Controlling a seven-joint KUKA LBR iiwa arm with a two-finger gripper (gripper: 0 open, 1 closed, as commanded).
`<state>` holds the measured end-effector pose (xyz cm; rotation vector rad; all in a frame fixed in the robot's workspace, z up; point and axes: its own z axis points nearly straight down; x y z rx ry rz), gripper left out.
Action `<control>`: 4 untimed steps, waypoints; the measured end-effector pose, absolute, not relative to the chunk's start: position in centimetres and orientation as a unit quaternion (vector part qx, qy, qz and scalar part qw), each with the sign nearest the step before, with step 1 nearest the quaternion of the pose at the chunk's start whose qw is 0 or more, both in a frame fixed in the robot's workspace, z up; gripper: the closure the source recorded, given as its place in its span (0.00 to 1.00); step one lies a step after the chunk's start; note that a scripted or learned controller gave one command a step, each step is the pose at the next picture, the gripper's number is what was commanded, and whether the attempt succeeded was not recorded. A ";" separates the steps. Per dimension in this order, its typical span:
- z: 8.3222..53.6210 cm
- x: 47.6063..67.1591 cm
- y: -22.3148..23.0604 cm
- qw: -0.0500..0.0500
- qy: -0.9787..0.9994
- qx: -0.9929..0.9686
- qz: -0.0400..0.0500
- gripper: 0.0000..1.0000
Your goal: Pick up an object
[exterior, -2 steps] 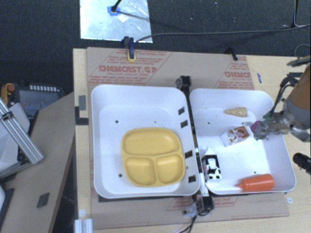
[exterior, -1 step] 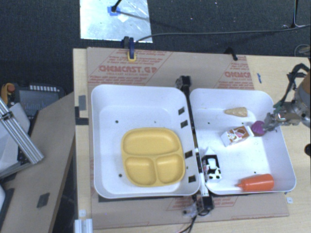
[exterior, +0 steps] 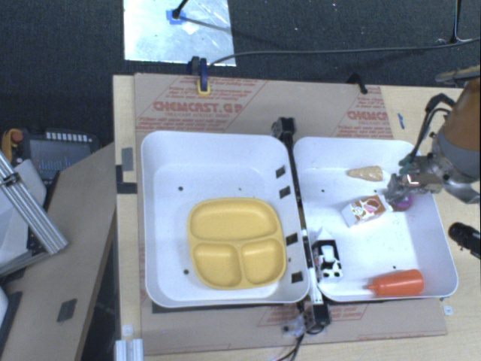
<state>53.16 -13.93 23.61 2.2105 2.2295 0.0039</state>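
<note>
We see two white bins side by side on the bench. The left bin (exterior: 161,201) holds a yellow divided plate (exterior: 235,243). The right bin (exterior: 443,273) holds several small things: a tan, pastry-shaped piece (exterior: 366,174) toward the far side, a small white carton (exterior: 364,210) with a printed face near the middle, a black and white toy (exterior: 327,262) by the near left corner, and an orange bottle-shaped thing (exterior: 395,283) lying on its side along the near edge.

The arm reaches in from the right, and its gripper (exterior: 406,185) hangs low over the right bin, just right of the carton. A small purple thing (exterior: 403,201) sits directly under or against the tip. How wide the claw stands, we cannot tell; the tip is too small and cluttered, and we do not see anything clearly held.

We judge that the purple thing or the carton is the likely target, since both lie closest to the tip. The carton looks light and fairly stiff, though its thin walls would probably dent under a hard squeeze; it lies tilted, so we would take it across its narrower sides. The purple thing looks small and rounded, so it may roll or slip away as the claw closes. The orange piece looks smooth, and a hold across its middle would suit it best.
</note>
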 end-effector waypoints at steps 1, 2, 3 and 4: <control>22.5 52.8 -8.3 0.000 0.711 0.704 0.001 1.00; 21.6 52.2 -2.5 -0.001 0.711 0.703 0.001 1.00; 21.1 52.0 2.1 0.000 0.710 0.704 0.001 1.00; 22.6 51.7 7.5 0.000 0.711 0.703 0.002 1.00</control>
